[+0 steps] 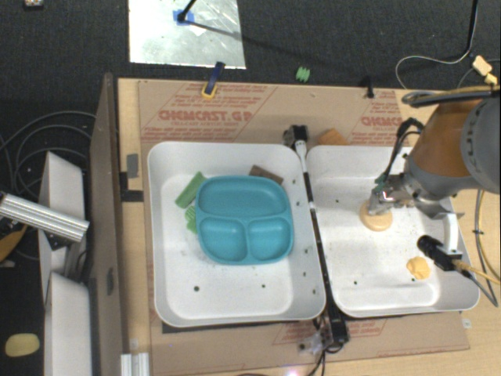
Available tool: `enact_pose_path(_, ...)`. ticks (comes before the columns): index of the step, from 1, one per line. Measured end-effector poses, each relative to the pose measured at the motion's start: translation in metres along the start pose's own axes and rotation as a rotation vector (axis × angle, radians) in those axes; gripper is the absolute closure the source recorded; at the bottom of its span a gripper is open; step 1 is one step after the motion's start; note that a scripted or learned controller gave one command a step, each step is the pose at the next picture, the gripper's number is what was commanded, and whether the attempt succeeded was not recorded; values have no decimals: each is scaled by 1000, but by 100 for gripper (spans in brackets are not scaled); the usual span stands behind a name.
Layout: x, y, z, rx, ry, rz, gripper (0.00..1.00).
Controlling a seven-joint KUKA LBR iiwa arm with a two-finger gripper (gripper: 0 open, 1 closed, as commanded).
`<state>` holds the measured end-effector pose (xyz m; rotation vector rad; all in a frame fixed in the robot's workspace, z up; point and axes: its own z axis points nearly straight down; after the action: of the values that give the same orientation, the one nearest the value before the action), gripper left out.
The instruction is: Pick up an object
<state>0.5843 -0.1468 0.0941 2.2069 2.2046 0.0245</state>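
Note:
My gripper (381, 203) reaches in from the right and points down into the right bin (344, 288). It stands right over a tan round piece (377, 221) on the bin floor, touching or nearly touching its top. A small yellow lump (419, 268) lies nearer the front right corner of that bin. In the left bin (168, 288) a blue divided plate (243, 219) lies over a green piece (189, 189) at its left, and a brown block (266, 173) pokes out behind it.
An orange-tan piece (333, 137) sits on the cardboard just behind the right bin. The ridge between the two bins (311, 218) runs to the left of my gripper. Cables hang at the right.

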Motion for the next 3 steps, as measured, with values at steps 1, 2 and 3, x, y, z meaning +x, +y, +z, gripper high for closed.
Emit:
enact_pose_path(1, -35, -56, -18, 28, 3, 3, 100)
enact_pose_path(2, -32, -53, -17, 25, 4, -2, 0)
enact_pose_path(3, -9, -20, 10, 24, 5, -8, 0)
